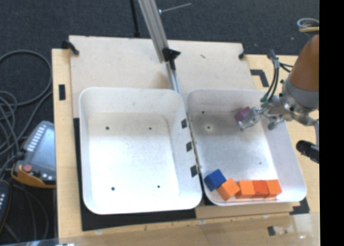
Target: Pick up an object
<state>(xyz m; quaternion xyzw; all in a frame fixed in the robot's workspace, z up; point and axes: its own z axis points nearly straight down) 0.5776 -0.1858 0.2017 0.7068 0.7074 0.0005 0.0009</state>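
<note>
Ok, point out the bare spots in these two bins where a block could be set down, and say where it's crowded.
The left bin has bare floor wall to wall. In the right bin, the middle floor is free, between the purple block by the gripper and the bottom row. Crowded: the near wall, lined by the blue block and orange blocks.

The arm [306, 78] has a rounded orange band over a grey wrist section, with thin green and grey cables looping alongside, plus silvery metal hardware at the gripper [252, 118] end.
</note>
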